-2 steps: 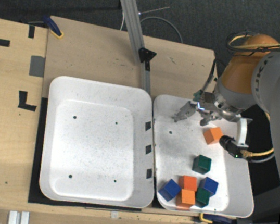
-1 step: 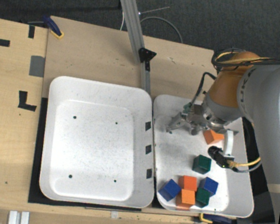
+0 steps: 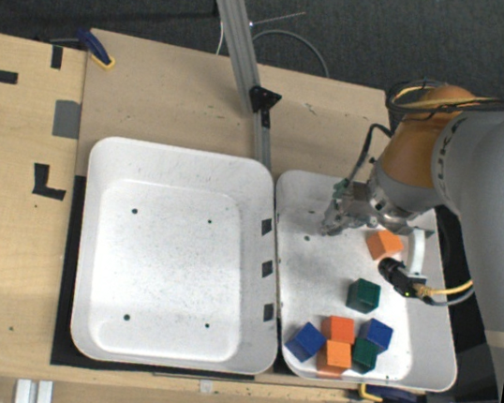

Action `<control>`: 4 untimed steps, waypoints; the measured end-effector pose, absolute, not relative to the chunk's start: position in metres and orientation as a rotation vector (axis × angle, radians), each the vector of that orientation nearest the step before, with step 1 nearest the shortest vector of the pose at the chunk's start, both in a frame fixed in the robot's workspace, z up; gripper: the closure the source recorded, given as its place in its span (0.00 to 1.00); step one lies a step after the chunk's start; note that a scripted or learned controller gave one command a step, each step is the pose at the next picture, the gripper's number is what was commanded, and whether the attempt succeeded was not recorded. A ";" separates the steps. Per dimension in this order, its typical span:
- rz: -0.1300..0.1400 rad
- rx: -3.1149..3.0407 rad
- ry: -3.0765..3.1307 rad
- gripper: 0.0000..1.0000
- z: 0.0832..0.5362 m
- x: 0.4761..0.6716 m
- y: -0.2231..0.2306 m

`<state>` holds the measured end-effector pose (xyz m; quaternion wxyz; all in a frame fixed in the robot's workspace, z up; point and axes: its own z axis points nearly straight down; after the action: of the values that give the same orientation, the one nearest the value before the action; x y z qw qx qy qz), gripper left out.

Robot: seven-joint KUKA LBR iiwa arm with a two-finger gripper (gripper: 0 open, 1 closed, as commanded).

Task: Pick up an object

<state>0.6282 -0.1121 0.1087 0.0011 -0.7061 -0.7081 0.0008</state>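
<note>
My gripper hangs over the upper left part of the right bin, its fingers pointing down toward the bin floor with nothing seen between them. An orange block lies just to its right. A dark green block sits lower in the bin. At the bin's near edge a cluster holds a blue block, two orange blocks, another blue block and a green block.
The left bin stands beside the right one. A slanted metal pole crosses the bench behind the bins. A yellow and black cable plug hangs from the arm over the right bin's edge.
</note>
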 end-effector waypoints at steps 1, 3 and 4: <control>-0.005 -2.223 -2.226 1.00 0.172 0.627 -0.115; 0.001 -2.219 -2.223 1.00 0.264 0.635 -0.121; 0.002 -2.214 -2.225 1.00 0.251 0.622 -0.072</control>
<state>0.6218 -0.0722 0.2508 0.0015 -0.7054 -0.7088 0.0008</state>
